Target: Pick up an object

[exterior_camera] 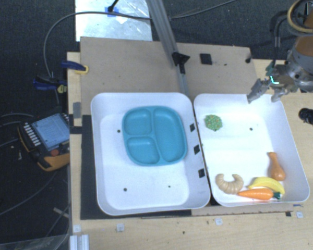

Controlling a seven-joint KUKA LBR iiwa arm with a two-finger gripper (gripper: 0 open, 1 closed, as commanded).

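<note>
Approach step, nothing grasped: gripper [266,91] hangs open and empty over the right bin's [240,145] far rim, with broccoli [213,122] nearest, so next it must shift left and nearer, then descend.

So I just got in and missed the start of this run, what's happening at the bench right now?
The arm's end effector is open and holds nothing, above the far right corner of the right bin. That bin has a green broccoli piece near its far left, and a croissant, carrot, banana and orange-brown gourd-like piece clustered at its near right. The left bin holds a blue divided plate. Nothing has been picked up yet.
</note>
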